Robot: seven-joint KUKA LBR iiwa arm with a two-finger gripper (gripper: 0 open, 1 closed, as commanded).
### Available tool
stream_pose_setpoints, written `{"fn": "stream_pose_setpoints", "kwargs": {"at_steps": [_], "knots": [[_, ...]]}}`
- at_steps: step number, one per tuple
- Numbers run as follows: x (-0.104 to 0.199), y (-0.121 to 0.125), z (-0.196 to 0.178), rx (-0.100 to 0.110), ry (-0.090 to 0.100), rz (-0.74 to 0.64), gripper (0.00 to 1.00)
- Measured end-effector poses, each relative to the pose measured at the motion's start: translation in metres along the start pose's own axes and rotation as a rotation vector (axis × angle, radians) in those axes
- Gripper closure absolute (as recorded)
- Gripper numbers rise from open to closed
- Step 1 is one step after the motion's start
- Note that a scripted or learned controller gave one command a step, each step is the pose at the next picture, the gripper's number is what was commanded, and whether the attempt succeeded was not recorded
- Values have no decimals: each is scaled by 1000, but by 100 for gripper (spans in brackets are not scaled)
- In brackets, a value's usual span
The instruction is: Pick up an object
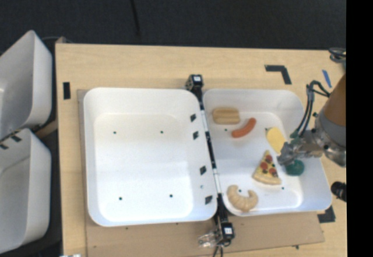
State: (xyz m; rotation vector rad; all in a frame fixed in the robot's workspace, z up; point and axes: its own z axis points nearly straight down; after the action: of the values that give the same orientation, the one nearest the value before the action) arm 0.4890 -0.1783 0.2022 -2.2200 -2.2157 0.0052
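Can't tell how the gripper (289, 159) jaws are set; they're touching a green toy (295, 168), pizza slice (267, 169) just left, so it could bump that

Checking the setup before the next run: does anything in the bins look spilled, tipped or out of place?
Nothing stands out. The bun, sausage, yellow piece, pizza slice, croissant and green object all lie inside the right bin, near the gripper.
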Motion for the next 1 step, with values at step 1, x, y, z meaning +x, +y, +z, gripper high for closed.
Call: {"fn": "stream_pose_setpoints", "kwargs": {"at_steps": [1], "knots": [[60, 31, -91, -17, -2, -12, 100]]}}
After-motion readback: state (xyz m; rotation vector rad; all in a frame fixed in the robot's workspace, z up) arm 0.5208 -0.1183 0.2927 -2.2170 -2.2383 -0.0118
